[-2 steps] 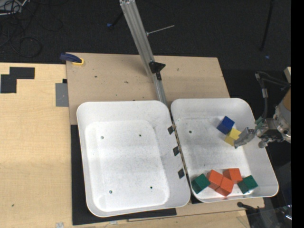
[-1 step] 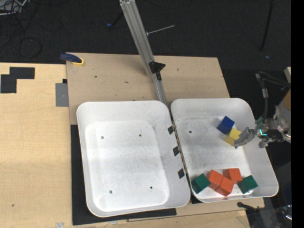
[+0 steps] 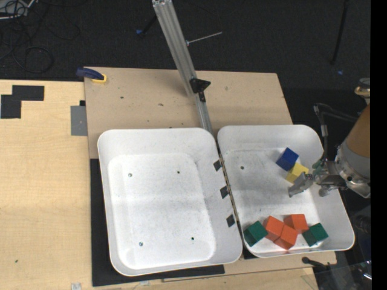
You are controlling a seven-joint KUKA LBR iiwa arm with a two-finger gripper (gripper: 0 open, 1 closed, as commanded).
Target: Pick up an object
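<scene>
Two white bins are set side by side on the bench (image 3: 151, 98). The left bin (image 3: 115, 147) and the right bin (image 3: 266, 135) are joined along their shared edge by dark clips. The arm (image 3: 357, 153) is seen at the right edge, with the gripper (image 3: 308, 183) held over the right bin, just beside a yellow block (image 3: 296, 173). Whether the tool is released or clenched cannot be told, and no block is seen within it. A blue block (image 3: 288, 158) is placed just above the yellow one, touching or nearly so. Near the bin's front wall a cluster is formed: a green block (image 3: 255, 232) at the left, orange blocks (image 3: 285, 229) in the middle, and another green block (image 3: 315, 234) at the right. A metal rail (image 3: 178, 47) is leaned across the bench behind the bins.
</scene>
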